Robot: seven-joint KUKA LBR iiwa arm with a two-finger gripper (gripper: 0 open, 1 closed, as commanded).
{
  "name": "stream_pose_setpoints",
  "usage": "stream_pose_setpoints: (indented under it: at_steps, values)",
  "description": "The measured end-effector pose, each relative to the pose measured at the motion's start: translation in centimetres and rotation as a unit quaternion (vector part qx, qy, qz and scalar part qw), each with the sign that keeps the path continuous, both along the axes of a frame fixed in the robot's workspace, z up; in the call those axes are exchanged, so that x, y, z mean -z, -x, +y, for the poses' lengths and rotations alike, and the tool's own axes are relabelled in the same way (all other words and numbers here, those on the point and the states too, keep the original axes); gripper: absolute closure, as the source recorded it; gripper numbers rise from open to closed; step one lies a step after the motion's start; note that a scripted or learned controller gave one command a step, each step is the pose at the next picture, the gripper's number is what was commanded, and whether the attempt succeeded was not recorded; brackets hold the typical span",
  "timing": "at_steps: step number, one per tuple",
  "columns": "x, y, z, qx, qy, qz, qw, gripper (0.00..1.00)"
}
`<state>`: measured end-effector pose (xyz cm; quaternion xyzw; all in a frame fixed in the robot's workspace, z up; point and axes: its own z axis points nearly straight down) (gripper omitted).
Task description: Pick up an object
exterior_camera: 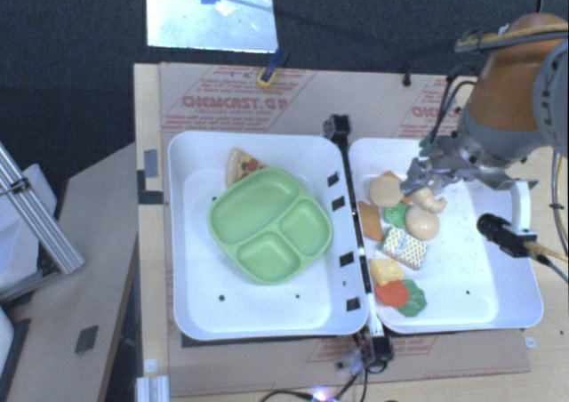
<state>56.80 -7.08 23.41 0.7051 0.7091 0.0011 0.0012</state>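
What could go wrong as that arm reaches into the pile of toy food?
The gripper is low over toy food packed tightly against the right bin's left wall. It may nudge pieces aside instead of catching one, or pinch two at once. The round beige piece beside it looks smooth and could slip away.

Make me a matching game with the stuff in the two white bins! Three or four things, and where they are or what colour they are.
Things:
1. green divided plate
2. pizza slice
3. red tomato toy
4. gripper

Descriptions:
A. peeking out from behind the plate's far edge
B. near corner of the right bin, beside a green leafy piece
C. fills the middle of the left bin
D. over the toy food in the right bin

Pairs: 1-C, 2-A, 3-B, 4-D
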Motion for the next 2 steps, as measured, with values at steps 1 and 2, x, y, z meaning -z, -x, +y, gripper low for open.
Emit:
stream_pose_setpoints:
  at_steps: [1,2]
  values:
    - [1.5,0.9,-0.7,0.002,0.0002,0.001,1.0000,1.00]
    - [1.7,0.1,0.7,0.000,0.0002,0.001,1.0000,1.00]
